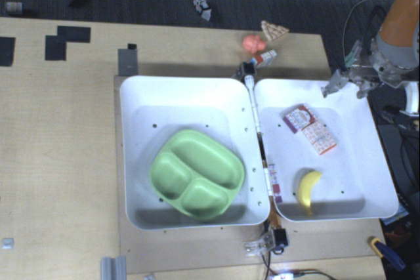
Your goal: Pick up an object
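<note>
The arm [400, 23] comes in from the right edge of the view, its orange band high at the top right and the grey wrist below it. The gripper [348, 82] hangs over the far right corner of the right bin [377, 160], at about the level of the rim. Two thin prongs are seen there, but the state of the jaws cannot be told, and nothing is seen between them.

Nearest to the jaws, to their left and toward the front of the bin, lie two small printed packets: a red and white packet [299, 119] and a pale card packet [319, 138] just beside it, touching or almost touching. Further from the jaws, at the front part of the same bin, lies a banana [308, 189], well apart from the packets. Nothing lies between the jaws and these things.

Further still, across the divider, the left bin [141, 141] holds a green divided plate [197, 172]. Behind the bins, on the surface [59, 160], a pink ball [253, 44] and a small wedge-shaped thing [274, 31] lie near the far edge.
</note>
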`<state>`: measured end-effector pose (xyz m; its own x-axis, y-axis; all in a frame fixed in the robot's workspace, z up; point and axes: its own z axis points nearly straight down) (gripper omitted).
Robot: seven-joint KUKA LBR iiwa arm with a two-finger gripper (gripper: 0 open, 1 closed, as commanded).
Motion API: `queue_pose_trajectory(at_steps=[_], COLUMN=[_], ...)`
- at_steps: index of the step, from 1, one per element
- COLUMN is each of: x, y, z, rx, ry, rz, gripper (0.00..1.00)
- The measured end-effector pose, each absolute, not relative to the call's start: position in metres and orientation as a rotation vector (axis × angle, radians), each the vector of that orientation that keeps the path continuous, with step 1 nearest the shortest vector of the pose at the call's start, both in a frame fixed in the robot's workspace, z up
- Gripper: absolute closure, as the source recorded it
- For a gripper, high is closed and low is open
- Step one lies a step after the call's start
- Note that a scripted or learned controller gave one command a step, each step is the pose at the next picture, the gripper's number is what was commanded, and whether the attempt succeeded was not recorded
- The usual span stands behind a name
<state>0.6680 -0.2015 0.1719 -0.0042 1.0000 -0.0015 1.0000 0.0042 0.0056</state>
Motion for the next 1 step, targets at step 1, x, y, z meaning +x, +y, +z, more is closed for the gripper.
queue_pose_trajectory(at_steps=[1], x=[0.6700], y=[-0.1248], z=[0.0855], rx=[2.212], ry=[2.226], rz=[0.006], gripper=[0.00])
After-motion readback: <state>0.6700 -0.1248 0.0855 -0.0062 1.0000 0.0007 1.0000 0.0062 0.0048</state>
